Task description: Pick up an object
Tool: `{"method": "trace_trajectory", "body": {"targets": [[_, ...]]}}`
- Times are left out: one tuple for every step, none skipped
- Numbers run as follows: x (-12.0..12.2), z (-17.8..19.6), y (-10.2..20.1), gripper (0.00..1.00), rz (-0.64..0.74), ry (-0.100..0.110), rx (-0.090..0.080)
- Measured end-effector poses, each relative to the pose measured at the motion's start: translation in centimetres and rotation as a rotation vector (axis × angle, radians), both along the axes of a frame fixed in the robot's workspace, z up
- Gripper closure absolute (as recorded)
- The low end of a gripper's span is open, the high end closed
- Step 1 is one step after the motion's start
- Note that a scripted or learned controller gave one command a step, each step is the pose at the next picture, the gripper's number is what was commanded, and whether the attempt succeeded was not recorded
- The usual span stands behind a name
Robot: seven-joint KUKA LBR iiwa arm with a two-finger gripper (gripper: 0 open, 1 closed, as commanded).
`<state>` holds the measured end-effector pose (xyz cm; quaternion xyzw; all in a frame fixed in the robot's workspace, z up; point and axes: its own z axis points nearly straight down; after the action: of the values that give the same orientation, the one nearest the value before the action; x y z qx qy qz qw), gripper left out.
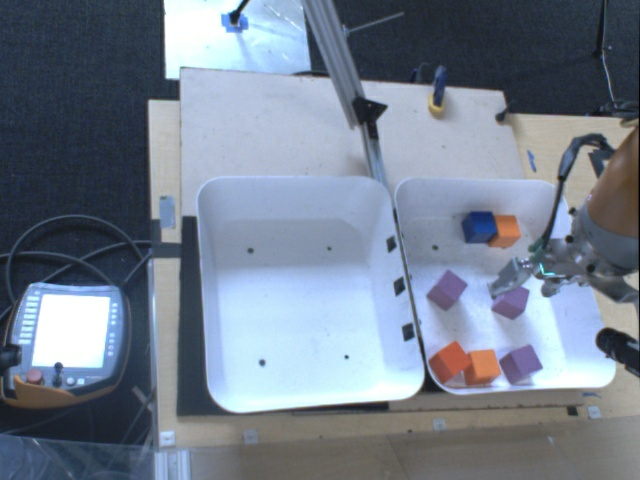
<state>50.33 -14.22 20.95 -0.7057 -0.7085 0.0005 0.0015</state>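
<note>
The right bin (pixel 430 203) holds several small blocks. A blue block (pixel 479 227) and an orange block (pixel 505 231) touch at the back. A purple block (pixel 447 290) lies mid-left. Two orange blocks (pixel 450 360) (pixel 483 367) and a purple block (pixel 521 364) line the front wall. Another purple block (pixel 511 303) sits directly under my gripper (pixel 508 282), which reaches in from the right and hangs just above or at that block. The block still looks to rest on the bin floor.
The left bin (pixel 300 293) stands beside the right one, sharing a middle wall. A metal pole (pixel 340 58) slants over the back of the bench. A teach pendant (pixel 65 343) lies off the bench at the left.
</note>
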Motion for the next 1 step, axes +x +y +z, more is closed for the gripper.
{"method": "trace_trajectory", "body": {"targets": [[0.09, 0.18, -0.01, 0.0, -0.001, -0.004, -0.001]]}}
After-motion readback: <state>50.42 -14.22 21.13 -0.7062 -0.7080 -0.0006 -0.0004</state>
